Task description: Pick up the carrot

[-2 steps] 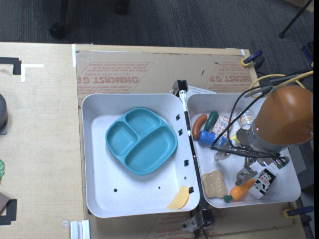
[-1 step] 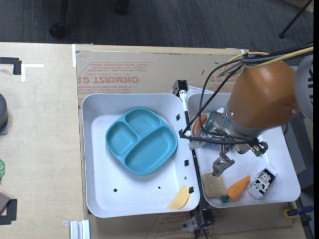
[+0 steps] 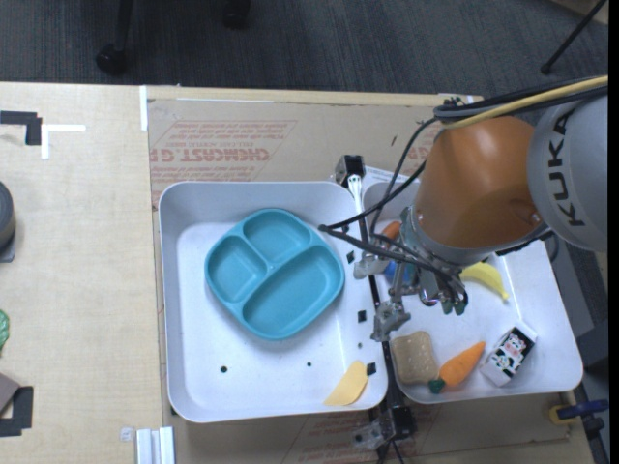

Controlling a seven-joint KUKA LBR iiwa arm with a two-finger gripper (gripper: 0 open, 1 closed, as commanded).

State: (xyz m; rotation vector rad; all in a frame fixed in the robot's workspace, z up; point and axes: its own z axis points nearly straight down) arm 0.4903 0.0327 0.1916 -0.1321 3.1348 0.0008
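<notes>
Below and right of the gripper (image 3: 390, 319), whose opening cannot be told, the carrot (image 3: 462, 364) is seen lying slantwise, tip up-right

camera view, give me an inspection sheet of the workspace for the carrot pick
surface: two white bins side by side on a wooden bench
job's things: carrot lies in the right bin near its front edge, beside the sponge, ungrasped
clutter: blue divided plate and yellow wedge in left bin; banana and small cow-print carton in right bin
grippers: end effector over the bins' shared wall, left of the carrot
cables: black cables along the wrist
surroundings: grey carpet, chair base
</notes>
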